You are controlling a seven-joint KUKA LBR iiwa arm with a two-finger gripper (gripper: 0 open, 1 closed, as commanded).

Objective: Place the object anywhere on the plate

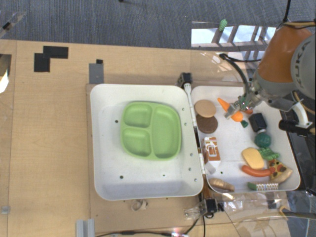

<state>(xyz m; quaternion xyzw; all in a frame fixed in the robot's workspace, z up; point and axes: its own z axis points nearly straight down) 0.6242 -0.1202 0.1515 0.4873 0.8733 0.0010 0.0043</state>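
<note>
The green plate (150,130), with three compartments, lies in the middle of the left white bin (106,177). My gripper (240,105) hangs low over the upper part of the right bin (228,167), right above the middle of an orange toy carrot (223,103). The carrot's tip pokes out to the left of the gripper, and its thick end with green leaves shows below it. The gripper hides the carrot's middle. The plate bears nothing.
The right bin also holds a tan and brown round block (206,115), an orange-and-white box (211,148), a black piece (257,122), a green broccoli (263,140), a yellow piece (253,158), a red sausage (256,171) and a bread piece (222,184). The arm (286,58) comes in from the upper right.
</note>
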